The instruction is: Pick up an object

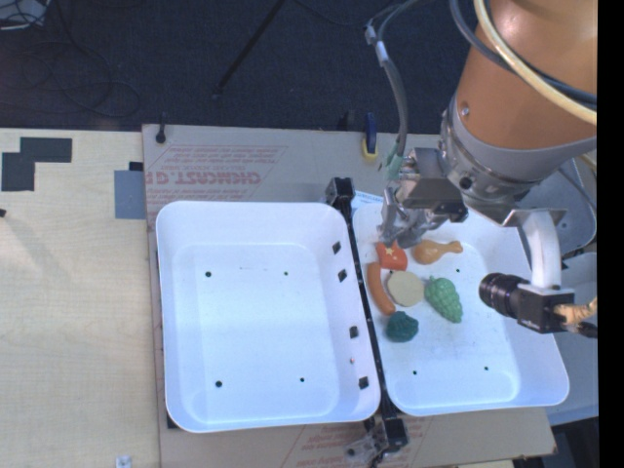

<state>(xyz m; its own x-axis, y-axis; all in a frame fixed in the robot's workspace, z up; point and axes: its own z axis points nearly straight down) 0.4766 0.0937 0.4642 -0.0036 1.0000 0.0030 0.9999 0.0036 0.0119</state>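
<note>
My gripper (399, 235) hangs low over the far left part of the right bin (507, 383). Its tip is just above a small red piece (392, 257) and looks close to touching it. Around that piece lie an orange drumstick-shaped piece (436, 252), an orange sausage-shaped piece (378, 289), a pale round piece (405, 289), a light green bumpy piece (444, 298) and a dark green broccoli-like piece (402, 327). All of them rest on the bin floor.
The left bin (195, 378) lies beside the right one, with a black clip-lined divider (353, 300) between them. A black cylindrical fitting (512, 295) sticks out from the arm over the right bin's right side. The arm's broad orange and grey body (526, 86) looms above the bin's far edge.
</note>
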